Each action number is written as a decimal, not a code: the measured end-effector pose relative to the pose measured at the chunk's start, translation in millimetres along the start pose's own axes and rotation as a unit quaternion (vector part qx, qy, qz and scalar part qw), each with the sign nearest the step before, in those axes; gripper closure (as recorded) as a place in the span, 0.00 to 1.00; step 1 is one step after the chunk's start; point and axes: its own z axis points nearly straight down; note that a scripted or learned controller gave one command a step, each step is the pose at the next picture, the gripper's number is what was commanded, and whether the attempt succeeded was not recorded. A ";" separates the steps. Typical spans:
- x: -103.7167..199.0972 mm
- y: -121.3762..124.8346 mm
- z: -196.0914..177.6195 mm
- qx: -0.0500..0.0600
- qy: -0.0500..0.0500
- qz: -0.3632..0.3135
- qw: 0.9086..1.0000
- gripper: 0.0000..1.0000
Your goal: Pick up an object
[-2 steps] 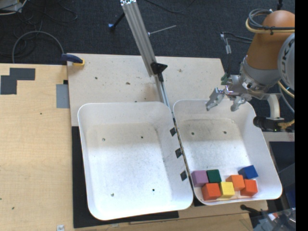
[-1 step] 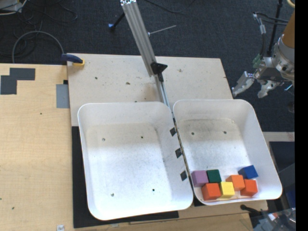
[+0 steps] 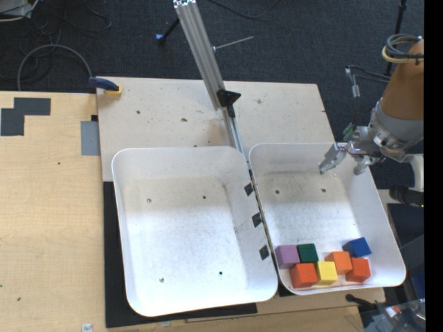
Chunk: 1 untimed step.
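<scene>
**Jaws high, blocks low in the right bin**

The left bin (image 3: 138,185) sits bare on the table (image 3: 291,102). In the right bin (image 3: 384,220), blocks (image 3: 324,261) huddle against the near rim, perhaps slid downhill. The jaws (image 3: 346,159) hang spread and hold nothing, over the far corner, with open floor between them and the blocks.

Blocks (image 3: 322,261) are clustered at near edge of right bin (image 3: 370,192); floor beyond them is left open up to far wall
</scene>
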 end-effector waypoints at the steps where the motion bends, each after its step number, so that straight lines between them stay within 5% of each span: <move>1: -13.8 -22.5 -69.0 -0.007 -0.002 0.000 1.000 0.00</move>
